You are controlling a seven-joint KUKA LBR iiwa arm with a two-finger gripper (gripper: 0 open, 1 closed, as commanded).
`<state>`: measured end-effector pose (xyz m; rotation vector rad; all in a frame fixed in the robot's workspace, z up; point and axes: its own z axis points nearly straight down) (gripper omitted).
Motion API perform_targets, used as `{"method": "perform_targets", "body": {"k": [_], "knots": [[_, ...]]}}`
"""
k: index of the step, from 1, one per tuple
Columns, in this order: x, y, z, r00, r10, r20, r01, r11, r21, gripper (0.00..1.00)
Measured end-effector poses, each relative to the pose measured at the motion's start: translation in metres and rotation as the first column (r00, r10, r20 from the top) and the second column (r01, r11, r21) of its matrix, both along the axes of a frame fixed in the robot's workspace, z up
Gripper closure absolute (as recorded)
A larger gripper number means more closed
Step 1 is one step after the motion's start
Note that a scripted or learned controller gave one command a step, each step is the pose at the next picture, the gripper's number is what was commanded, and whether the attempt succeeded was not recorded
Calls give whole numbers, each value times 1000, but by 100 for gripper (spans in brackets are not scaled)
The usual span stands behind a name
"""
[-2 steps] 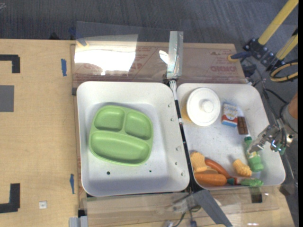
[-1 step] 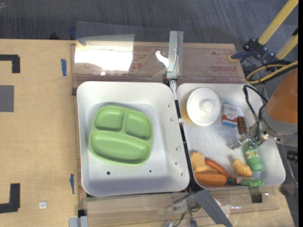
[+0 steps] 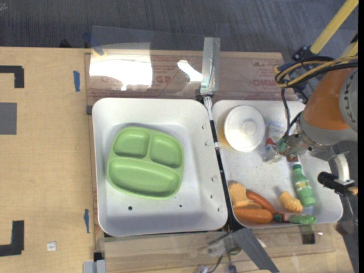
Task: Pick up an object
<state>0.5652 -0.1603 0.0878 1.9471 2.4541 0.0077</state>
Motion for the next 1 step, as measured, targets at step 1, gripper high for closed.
{"method": "perform_targets", "body": {"k": [1], "knots": [[-30,-65,5,993,116,-9,-116,993,0,100]]}}
